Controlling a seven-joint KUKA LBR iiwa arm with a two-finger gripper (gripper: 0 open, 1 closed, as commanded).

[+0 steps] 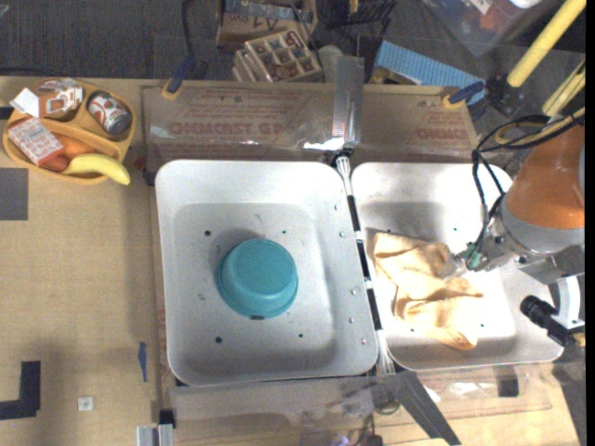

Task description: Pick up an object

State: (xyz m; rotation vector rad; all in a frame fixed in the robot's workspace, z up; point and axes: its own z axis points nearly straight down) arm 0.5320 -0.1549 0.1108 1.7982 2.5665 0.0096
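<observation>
Gripper (462,261) sits low on the tan cloth (423,286) in my right bin (535,342); I cannot tell its state. Teal bowl (258,277) left.

bench (74,286) | two white bins: left bin (177,193), right bin (400,186) | yellow tray (23,147) at far-left corner

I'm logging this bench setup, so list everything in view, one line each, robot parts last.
bins: two, white, side by side on the bench
bowl: one, teal, upside down in the left bin
cloth: one, tan, crumpled in the right bin
tray: one, yellow-orange, far left of the bench, holding a banana and small packaged items
cardboard: brown, flat behind the bins
clutter: boxes and wires, beyond the bench
arm: one, grey with orange band, over the right bin
gripper: one, at the cloth's right edge
</observation>
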